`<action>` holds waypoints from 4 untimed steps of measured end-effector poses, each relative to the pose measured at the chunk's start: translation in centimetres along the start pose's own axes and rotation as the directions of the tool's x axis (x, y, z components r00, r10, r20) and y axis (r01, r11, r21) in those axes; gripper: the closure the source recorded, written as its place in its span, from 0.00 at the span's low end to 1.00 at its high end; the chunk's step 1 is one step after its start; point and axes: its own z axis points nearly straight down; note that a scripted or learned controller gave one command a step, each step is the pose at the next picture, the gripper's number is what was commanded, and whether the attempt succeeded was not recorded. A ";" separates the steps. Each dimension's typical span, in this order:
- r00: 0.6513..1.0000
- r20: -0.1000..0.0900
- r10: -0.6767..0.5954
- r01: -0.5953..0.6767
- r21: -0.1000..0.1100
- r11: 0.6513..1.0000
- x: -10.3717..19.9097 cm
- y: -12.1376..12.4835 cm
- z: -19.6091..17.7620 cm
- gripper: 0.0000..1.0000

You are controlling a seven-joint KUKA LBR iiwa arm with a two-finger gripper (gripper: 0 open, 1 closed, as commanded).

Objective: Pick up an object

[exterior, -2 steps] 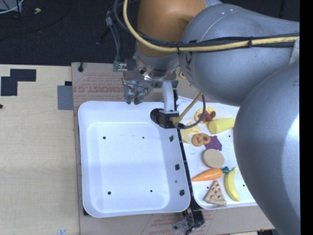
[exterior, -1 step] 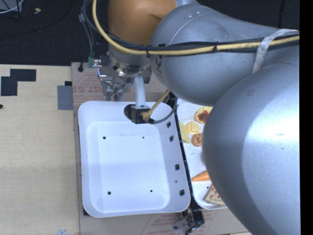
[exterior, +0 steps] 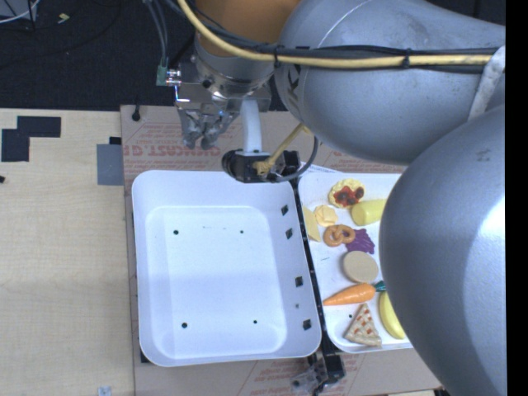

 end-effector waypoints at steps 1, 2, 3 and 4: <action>1.000 0.000 -0.003 0.003 -0.002 1.000 0.2 0.2 -8.0 1.00; 1.000 -0.002 -0.001 0.001 -0.005 1.000 0.1 -2.8 -18.9 1.00; 1.000 0.004 0.008 -0.008 0.006 1.000 -6.9 -0.1 -18.0 1.00; 1.000 0.001 -0.007 0.007 0.009 1.000 0.6 -5.4 -18.0 1.00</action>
